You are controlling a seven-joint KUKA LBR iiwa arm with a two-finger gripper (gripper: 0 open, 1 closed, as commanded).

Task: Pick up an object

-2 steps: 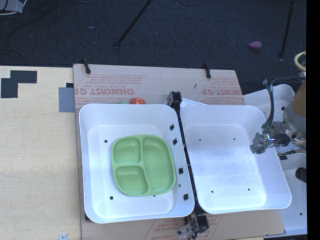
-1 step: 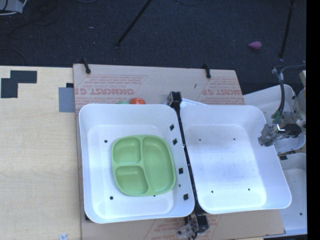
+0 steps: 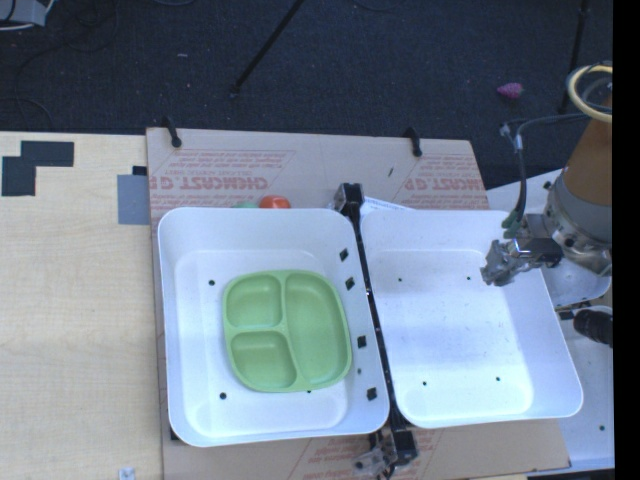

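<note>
A green divided plate point(image 3: 287, 330) with three compartments lies flat in the left white bin point(image 3: 190, 408), roughly at the middle of its floor and slightly toward the divider side. The right white bin point(image 3: 470, 398) sits just beside it, the two joined along a dark clamp strip point(image 3: 362, 298) running between them. The claw point(image 3: 499, 265) hangs above the upper right part of the right bin, near its far right wall, well apart from the plate. It is small and dark against the arm, and whether it is apart or together cannot be told; nothing is seen between its tips. The grey arm with its orange band point(image 3: 590, 158) comes in from the right edge. Behind the left bin, a small orange-red object point(image 3: 275, 203) rests on the cardboard sheet point(image 3: 300, 168) that lies under both bins on the wooden worktop point(image 3: 70, 318).
</note>
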